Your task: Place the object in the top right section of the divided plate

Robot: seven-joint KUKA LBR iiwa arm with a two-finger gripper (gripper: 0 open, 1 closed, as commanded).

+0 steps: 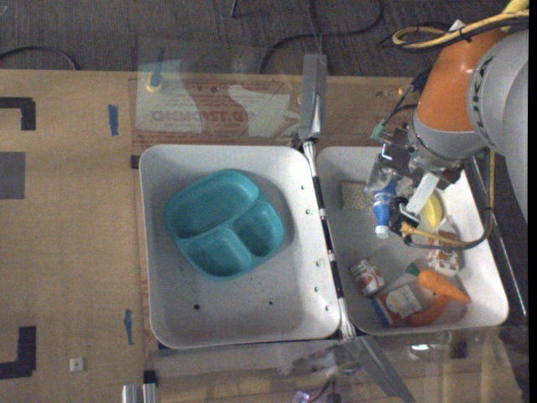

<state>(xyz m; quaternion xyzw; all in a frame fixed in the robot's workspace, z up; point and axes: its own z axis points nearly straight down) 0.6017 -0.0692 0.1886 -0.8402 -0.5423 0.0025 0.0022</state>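
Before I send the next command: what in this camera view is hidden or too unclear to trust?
- Gripper: fingers merge with the clutter below; open or shut cannot be told.
- Yellow object: partly covered by the wrist; identity unclear.
- Plastic bottle: whether gripped or just under the gripper is unclear.
- Small items in the right bin: labels too small to read.

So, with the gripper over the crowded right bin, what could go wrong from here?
1. The gripper hangs among tightly packed items: a clear bottle with a blue cap, a yellow object and a carrot toy lie close, so it may catch the wrong one or two together.
2. The teal divided plate sits in the left bin, across the rims between the bins; a weakly held object could drop there.
3. The plate lies at an angle, so its sections may be misjudged.
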